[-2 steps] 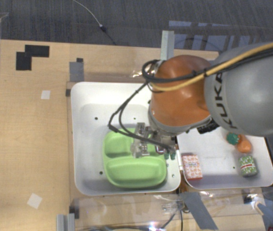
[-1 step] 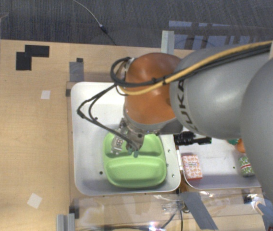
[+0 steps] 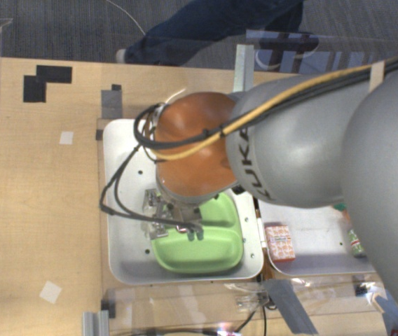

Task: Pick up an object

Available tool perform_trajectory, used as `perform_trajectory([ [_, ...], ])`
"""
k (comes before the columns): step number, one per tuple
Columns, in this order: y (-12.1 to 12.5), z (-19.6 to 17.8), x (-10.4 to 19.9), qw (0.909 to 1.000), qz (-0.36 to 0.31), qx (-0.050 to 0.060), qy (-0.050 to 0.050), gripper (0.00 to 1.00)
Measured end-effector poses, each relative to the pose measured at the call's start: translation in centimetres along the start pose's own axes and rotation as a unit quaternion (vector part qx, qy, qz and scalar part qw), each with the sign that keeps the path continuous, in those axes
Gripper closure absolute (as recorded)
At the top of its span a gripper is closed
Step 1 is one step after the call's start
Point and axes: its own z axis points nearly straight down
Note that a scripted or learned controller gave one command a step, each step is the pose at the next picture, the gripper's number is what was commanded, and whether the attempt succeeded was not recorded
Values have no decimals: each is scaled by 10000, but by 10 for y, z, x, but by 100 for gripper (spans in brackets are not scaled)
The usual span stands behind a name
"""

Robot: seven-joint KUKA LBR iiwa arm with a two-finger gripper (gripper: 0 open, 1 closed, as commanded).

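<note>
A light green rounded plastic dish (image 3: 209,249) lies in the front part of the left white bin (image 3: 118,208). My gripper (image 3: 176,224) hangs from the orange wrist band (image 3: 188,145) and sits low over the dish's left rear edge, touching or nearly touching it. Black cables loop around the wrist on the left side. The big grey arm covers the back of the left bin and most of the right bin.
The right bin (image 3: 311,261) holds a small pink and white box (image 3: 279,242) near its front left corner and a small green and red item (image 3: 354,241) further right. A person in dark clothes (image 3: 241,5) stands beyond the bench.
</note>
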Motion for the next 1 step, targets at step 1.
perform_trajectory([
  [1, -7, -8, -32, 9822, 1880, -4, -22, 100],
])
